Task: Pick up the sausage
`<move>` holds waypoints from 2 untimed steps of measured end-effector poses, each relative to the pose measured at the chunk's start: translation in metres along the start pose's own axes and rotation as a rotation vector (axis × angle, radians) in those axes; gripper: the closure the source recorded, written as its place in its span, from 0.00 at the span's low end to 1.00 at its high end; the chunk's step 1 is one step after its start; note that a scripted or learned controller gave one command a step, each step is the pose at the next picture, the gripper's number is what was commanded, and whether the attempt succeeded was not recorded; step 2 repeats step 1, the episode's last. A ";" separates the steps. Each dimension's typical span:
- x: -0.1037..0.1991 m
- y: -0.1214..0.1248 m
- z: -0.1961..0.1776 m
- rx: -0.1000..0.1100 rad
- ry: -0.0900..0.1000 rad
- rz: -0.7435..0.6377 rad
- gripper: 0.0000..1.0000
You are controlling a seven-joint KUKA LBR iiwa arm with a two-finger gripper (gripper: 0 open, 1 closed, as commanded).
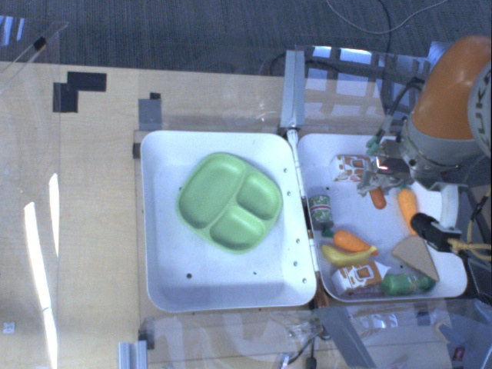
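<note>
Right bin (461, 287) holds the sausage (377, 198) just beneath the hand (375, 181); its grip cannot be told.

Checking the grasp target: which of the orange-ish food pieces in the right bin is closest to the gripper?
The small reddish-orange sausage, directly under the gripper. The orange piece sits farther right; the carrot lies lower.

two white bins (161, 283), one green plate (229, 201), two carrots (350, 241), one banana (346, 254), one sausage (377, 198)

Green plate (229, 201) in white bin (165, 283); red-brown sausage (377, 198); orange carrot (352, 241); yellow banana (346, 255).
</note>
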State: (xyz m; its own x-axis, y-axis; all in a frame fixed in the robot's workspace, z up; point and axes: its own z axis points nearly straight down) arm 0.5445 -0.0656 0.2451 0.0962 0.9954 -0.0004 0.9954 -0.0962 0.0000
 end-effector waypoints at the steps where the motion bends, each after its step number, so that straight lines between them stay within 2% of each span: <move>1: -0.038 -0.031 -0.061 -0.003 -0.001 -0.255 1.00; 2: -0.038 -0.031 -0.061 -0.003 -0.001 -0.255 1.00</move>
